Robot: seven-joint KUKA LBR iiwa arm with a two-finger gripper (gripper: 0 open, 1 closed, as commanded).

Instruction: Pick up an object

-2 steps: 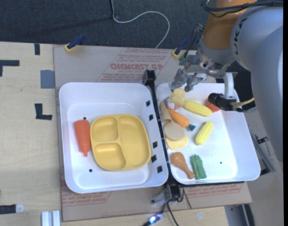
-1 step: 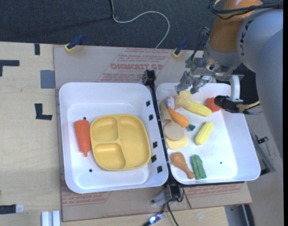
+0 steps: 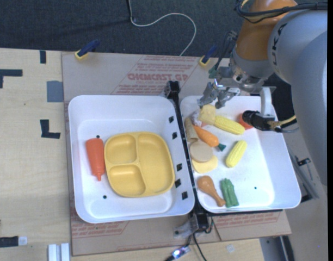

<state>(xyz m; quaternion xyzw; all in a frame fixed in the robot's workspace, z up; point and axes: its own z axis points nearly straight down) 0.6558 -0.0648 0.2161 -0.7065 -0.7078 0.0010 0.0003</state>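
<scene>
Right now my hand is hovering over the far rim of the right bin, and I cannot tell whether it is open or closed; nothing is showing between its tips. Just below it a corn cob is lying across the bin's far left part, touching a red piece at its right end. A carrot is slanting under that cob, and a pale round disc is sitting just beside the carrot, near the wall between the bins. A second, shorter corn cob is lying tilted toward the middle. Nearer the front edge a drumstick and a green bean piece are resting side by side. The right half of this bin's floor is lying bare.

The left bin is holding a yellow divided plate in its middle and an orange-red bottle lying just beside the plate's left edge. Both bins are sitting on a cardboard sheet on the desk.
</scene>
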